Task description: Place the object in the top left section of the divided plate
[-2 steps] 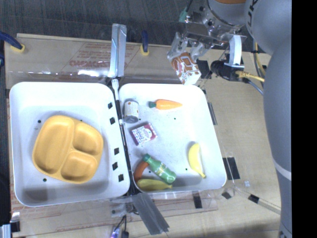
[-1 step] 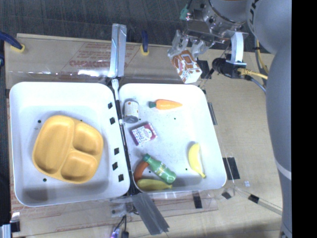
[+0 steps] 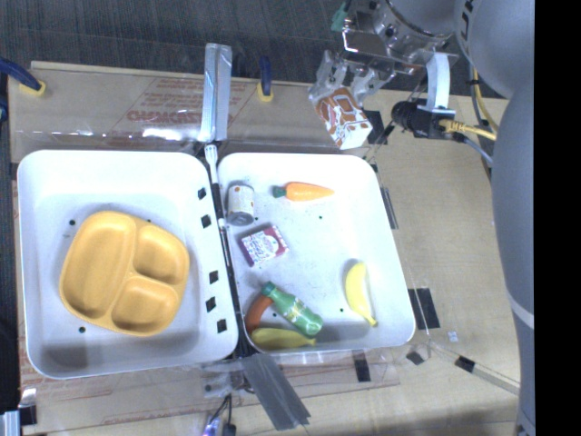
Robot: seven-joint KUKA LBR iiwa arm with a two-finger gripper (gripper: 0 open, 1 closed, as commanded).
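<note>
A yellow divided plate (image 3: pixel 124 272) lies in the left bin (image 3: pixel 45 180), with its sections bare. My gripper (image 3: pixel 349 94) hangs above the far edge of the right bin (image 3: pixel 381 207), near its back right corner. It is shut on a small white and orange-brown carton (image 3: pixel 344 118), which sits tilted between the fingers, lifted off the bin floor. The grey arm with its orange band comes in from the upper right.
In the right bin lie a carrot (image 3: pixel 305 191), a small can (image 3: pixel 240 203), a purple packet (image 3: pixel 262 244), a banana (image 3: pixel 359 292), a green bottle (image 3: pixel 293 309), a second yellow fruit (image 3: pixel 281 338) and a red-brown item (image 3: pixel 257 311). A metal divider strip (image 3: pixel 216 94) stands between the bins.
</note>
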